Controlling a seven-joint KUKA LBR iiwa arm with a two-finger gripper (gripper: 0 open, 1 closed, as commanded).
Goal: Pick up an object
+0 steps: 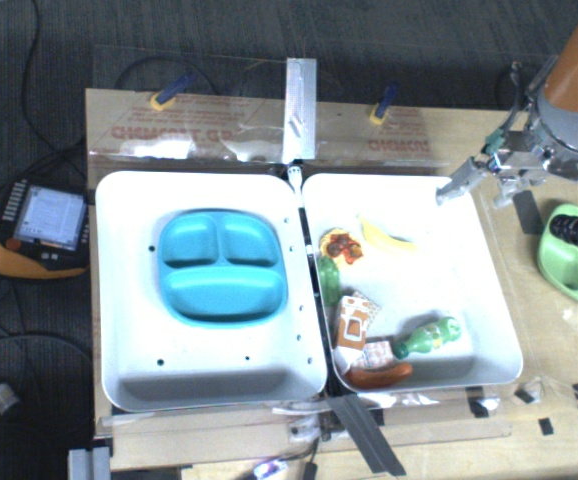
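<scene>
Claw [489,200] hangs over the far right corner of the right bin [454,283], at the rim. We read its fingers as spread apart, one pale finger pointing in over the bin and a darker one out over the surface [439,133]; nothing sits between them. The arm [572,78] enters from the right edge of the view.

Nothing is picked yet. All candidate objects lie in the right bin, most of them towards its left and near sides:
- yellow piece [381,236] (banana-like), far centre, closest to the claw but well apart from it
- brown-orange item [341,246], just left of the yellow piece
- green piece [328,280], against the left wall
- orange box [354,320], just beside the green piece, on its near side
- small white box [376,352], touching the orange box
- green bottle [427,336], lying on its side, near the small box
- red sausage [379,374], along the near wall

The floor of the right bin below the claw is bare white.

Left bin [129,348]: a blue divided plate [224,268], roughly centred.
</scene>
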